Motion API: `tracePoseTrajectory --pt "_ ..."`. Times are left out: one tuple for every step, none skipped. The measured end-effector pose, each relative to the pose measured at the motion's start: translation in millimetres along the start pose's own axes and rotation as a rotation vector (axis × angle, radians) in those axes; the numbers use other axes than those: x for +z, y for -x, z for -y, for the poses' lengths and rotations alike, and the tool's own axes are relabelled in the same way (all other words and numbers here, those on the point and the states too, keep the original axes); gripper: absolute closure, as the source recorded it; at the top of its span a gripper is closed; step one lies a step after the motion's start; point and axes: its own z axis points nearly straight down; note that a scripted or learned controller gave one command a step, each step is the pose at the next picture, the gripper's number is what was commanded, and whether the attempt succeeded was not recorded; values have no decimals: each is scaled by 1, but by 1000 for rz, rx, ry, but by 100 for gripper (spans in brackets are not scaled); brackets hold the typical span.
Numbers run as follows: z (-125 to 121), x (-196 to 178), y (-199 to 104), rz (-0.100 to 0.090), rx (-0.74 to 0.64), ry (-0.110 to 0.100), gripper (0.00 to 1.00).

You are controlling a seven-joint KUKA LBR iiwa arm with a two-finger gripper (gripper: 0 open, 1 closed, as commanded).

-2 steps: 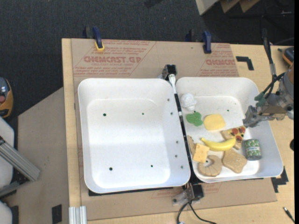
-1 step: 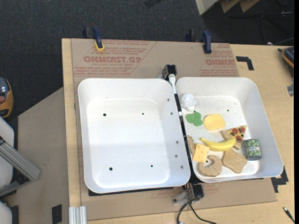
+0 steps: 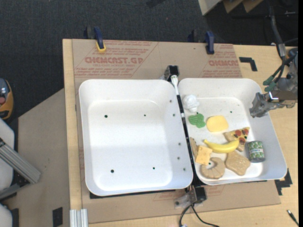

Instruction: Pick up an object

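The end effector [image 3: 261, 106] hangs over the right bin's [image 3: 222, 85] right rim, near the toys [image 3: 222, 148]; its grip looks unclear.

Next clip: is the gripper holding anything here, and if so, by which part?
Nothing is held. The gripper sits above the right bin's right rim with nothing between its fingers, apart from the toy food; the nearest piece, the green can, lies untouched.

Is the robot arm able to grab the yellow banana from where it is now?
Probably yes. The banana lies on top of the other toy food in the right bin, nothing covering it, and the end effector hangs over that bin's right side.
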Motion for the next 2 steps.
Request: tracePoseTrajectory --pt "5 -78 76 10 12 20 100" --pt "-2 35 19 -1 1 -2 100"
